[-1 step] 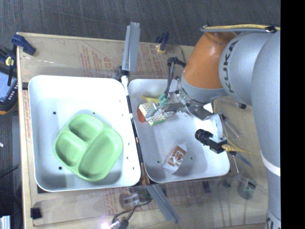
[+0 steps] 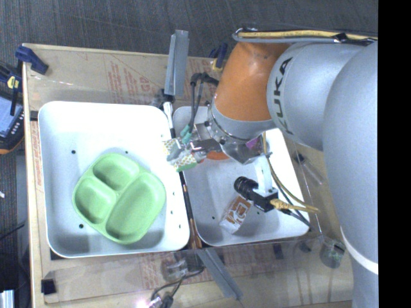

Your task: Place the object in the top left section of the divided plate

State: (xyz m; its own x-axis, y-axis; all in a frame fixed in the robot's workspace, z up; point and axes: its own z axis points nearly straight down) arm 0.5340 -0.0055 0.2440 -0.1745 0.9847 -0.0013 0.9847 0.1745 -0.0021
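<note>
Green-and-white patterned object (image 2: pixel 182 156) sits at my gripper (image 2: pixel 186 151), over the rim between the bins; I cannot tell whether it is gripped. From it, the smooth green divided plate (image 2: pixel 120 197) lies at 8 o'clock in the left bin (image 2: pixel 58 117). A brown packet (image 2: pixel 235 214) lies at 4 o'clock. The arm (image 2: pixel 302 88) reads "KUKA".

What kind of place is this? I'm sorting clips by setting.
Probably a robotics lab bench: a KUKA arm reaches over two white bins, one holding a green divided plate, on a clamped board.
</note>
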